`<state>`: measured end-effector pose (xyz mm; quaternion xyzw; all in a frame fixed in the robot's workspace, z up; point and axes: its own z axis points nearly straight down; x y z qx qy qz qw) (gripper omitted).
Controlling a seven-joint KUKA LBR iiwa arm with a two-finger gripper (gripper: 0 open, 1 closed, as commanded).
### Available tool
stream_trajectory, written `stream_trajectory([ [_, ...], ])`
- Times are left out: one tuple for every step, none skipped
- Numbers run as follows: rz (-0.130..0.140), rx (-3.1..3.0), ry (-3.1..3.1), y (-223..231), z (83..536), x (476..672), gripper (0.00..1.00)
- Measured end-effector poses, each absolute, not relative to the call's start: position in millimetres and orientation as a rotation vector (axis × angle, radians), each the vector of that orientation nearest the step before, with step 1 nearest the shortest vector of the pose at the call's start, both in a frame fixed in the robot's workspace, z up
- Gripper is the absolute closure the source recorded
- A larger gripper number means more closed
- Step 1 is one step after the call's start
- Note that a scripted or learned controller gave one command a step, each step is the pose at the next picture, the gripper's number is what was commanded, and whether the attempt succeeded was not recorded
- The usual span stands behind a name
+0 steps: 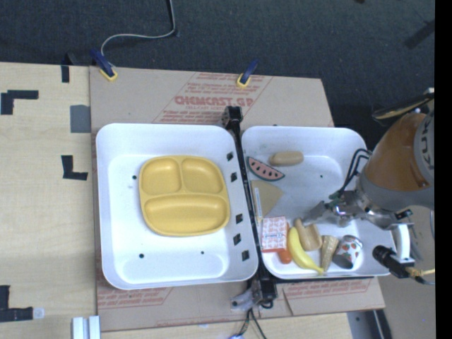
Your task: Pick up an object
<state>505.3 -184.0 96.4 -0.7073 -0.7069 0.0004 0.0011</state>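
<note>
Arm (406, 164): rounded grey casing, with a broad orange band (397, 154) wrapped around it above the wrist. Wrist section below is seen in grey and silver metal. A black cable (351, 168) is looped along the arm's side. Gripper (326, 209): slim, metallic. A white and black fitting (399, 249) is mounted at the lower edge.

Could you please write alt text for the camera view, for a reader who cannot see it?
A grey arm with an orange band reaches from the right over the right white bin, which holds toy food including a banana and watermelon slice. The left bin holds a yellow divided plate.
</note>
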Motion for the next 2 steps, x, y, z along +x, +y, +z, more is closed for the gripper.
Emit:
stream_trajectory([
  [0.0,-2.218,-2.218,-183.0,106.0,505.5,1.0],
  [0.0,-2.218,-2.218,-183.0,106.0,505.5,0.0],
])
